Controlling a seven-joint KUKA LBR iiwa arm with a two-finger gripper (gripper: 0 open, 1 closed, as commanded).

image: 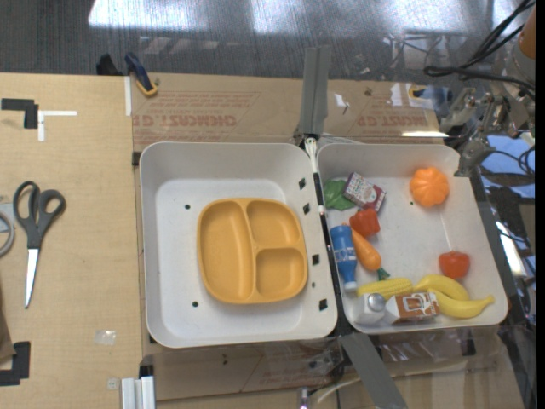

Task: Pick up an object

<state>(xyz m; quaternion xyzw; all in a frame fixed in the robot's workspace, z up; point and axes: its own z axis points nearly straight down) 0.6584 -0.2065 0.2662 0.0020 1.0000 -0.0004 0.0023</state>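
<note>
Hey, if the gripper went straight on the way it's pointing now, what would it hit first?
Probably the right bin, at its far right corner, since the gripper hangs there pointing down. The orange fruit lies just left of that line. Depth is unclear.

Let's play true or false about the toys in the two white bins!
1. The yellow tray lies in the left bin. True.
2. The banana lies in the left bin. False: it lies in the right bin, near its front edge.
3. The scissors lie inside a bin. False: they lie on the bench, left of both bins.
4. The orange pumpkin sits near the right bin's back.
True.
5. The blue bottle lies near the right bin's left wall. True.
</note>
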